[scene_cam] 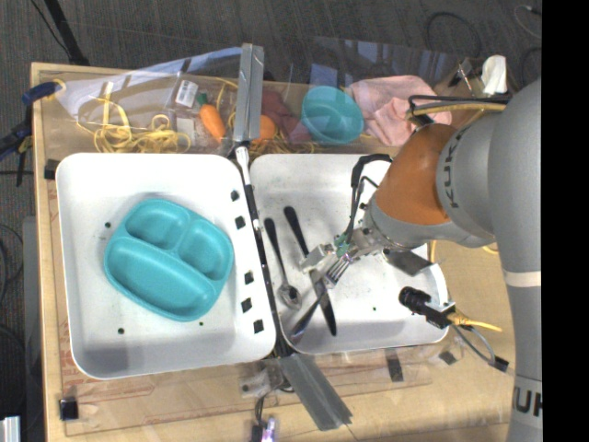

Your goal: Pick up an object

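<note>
Black utensils [308,270] apparently just beneath the hand [327,267], right bin [386,168].

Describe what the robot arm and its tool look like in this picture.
The arm is thick, rounded and grey, with an orange band above the wrist and dark lettering on its casing. A black cable loops beside the wrist. The tool is small, metallic and silver-grey, ending in thin fingers.

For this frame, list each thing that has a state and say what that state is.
Teal divided plate: right way up, lying in the left bin.
Black utensils: lying flat in the right bin.
Teal bowl: behind the bins, tipped toward the camera.
Gripper: low over the utensils.
</note>
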You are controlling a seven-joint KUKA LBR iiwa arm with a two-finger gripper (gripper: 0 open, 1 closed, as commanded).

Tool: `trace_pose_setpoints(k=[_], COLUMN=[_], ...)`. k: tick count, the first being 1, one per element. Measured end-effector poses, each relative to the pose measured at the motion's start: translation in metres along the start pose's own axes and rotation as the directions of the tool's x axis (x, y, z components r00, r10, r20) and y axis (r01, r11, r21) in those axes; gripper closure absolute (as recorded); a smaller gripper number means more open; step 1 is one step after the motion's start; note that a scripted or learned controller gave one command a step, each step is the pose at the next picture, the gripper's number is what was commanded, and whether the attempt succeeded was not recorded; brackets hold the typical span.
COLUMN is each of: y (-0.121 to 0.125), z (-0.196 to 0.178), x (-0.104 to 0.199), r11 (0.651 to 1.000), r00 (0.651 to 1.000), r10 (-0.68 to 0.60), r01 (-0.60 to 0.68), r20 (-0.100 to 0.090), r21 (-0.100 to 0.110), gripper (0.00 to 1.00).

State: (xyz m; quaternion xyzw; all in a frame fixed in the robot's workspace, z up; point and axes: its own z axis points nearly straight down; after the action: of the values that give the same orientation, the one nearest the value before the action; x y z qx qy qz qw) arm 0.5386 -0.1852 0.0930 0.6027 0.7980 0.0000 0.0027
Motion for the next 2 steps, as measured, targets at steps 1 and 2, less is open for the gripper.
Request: trace_pose_setpoints(k=[1, 2], y=[0.001, 0.0011], z=[-0.0101, -0.0101], x=[-0.0004, -0.0001], r11=[1.0, 1.0], r00=[1.0, 1.0], r10=[-0.005, -0.006], r01=[0.005, 0.006], r20=[0.001, 0.001], r21=[-0.001, -0.001], gripper=[1.0, 0.0])
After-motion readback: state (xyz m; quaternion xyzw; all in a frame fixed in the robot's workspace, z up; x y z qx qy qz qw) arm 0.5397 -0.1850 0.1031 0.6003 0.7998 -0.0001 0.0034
